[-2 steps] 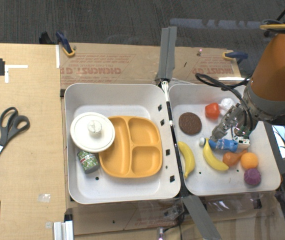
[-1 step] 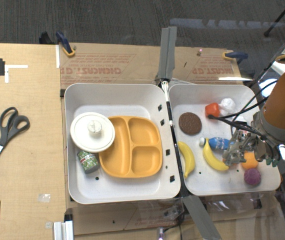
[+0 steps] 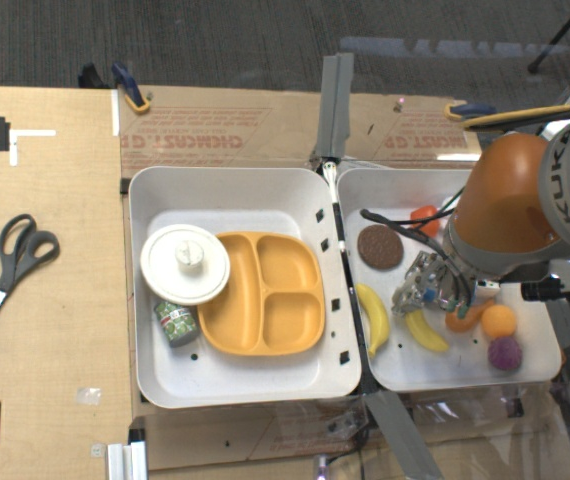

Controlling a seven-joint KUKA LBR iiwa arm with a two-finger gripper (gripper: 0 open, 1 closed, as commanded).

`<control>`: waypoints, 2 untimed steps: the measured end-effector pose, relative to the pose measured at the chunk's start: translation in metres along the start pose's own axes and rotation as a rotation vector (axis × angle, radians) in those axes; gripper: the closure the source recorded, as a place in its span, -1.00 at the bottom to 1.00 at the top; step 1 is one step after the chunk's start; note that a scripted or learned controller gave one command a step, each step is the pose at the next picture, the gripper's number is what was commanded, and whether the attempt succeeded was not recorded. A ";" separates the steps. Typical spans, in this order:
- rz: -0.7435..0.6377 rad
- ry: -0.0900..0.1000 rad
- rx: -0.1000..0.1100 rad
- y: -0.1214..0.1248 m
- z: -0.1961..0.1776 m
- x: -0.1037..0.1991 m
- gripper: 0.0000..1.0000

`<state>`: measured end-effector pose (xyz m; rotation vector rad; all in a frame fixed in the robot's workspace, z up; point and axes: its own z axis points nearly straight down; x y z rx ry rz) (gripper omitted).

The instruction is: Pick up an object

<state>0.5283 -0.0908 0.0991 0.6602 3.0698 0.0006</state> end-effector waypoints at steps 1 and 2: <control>0.110 -0.001 0.000 0.058 -0.125 0.027 1.00; 0.006 0.001 0.001 -0.026 -0.084 0.040 1.00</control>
